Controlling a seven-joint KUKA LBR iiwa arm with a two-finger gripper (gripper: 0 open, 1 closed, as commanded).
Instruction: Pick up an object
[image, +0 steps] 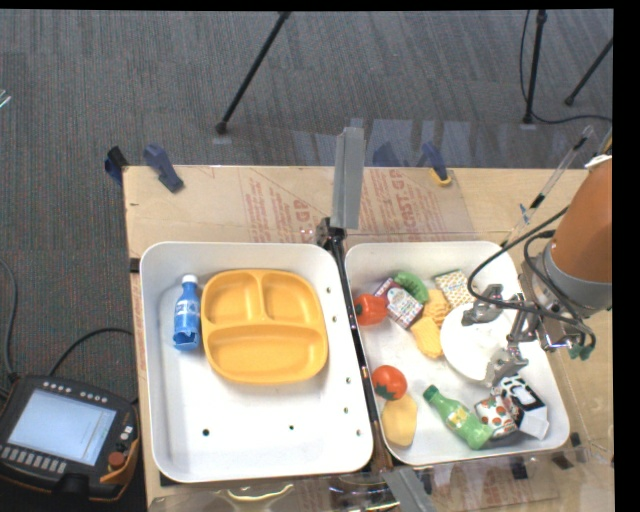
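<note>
You've got the worktop (230, 205) carrying two white bins side by side. Left bin (250, 440): yellow divided plate (266, 326) in the upper middle, blue bottle (186, 312) touching its left edge. Right bin (440, 452): white round plate (468, 345) right of centre, pincer (500, 368) hanging over its lower right rim, can't tell whether it's spread or pressed together, nothing seen pinched. Around that plate: green bottle (456, 417) lying at the bottom, black-and-white carton (518, 402) just right of it, yellow pear-like fruit (399, 421) at lower left, tomato (389, 380) above that. Further up, yellow corn-like piece (429, 337), purple pouch (404, 304), red item (368, 309), green item (412, 285), checked cracker (454, 287).
</note>
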